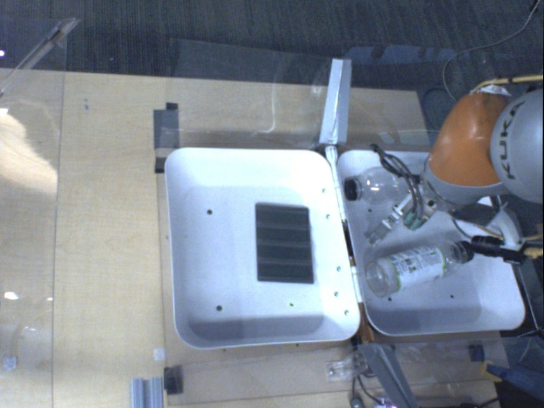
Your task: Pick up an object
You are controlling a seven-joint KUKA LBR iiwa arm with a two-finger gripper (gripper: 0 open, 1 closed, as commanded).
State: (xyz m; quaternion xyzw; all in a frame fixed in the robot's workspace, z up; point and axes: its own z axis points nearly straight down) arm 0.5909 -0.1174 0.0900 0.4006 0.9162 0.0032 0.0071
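Inside right bin: two clear bottles; left bin: dark pad.

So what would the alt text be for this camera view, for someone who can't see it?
A grey and orange robot arm reaches over the right bin, which holds two clear plastic bottles. A dark ribbed pad lies in the left bin.
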